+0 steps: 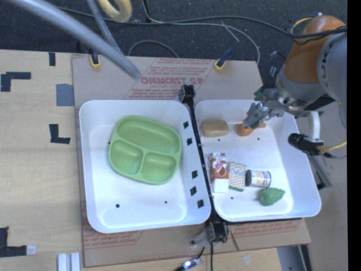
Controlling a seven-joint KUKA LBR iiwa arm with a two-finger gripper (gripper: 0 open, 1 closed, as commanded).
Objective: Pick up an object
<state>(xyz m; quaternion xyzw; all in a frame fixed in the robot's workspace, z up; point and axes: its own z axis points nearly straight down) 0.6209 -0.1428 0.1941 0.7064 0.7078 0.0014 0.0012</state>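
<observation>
Seen from above, the gripper [254, 119] hung low in the right bin [293, 174], just over a small orange piece [243, 130] near the far wall. Whether it was apart or clamped could not be told. A tan bun [215, 128] lay just beside the piece.

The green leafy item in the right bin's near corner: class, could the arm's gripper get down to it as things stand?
Probably yes. The green leafy item lies apart from the small jar, uncovered, and the gripper hovers over the same right bin.
</observation>
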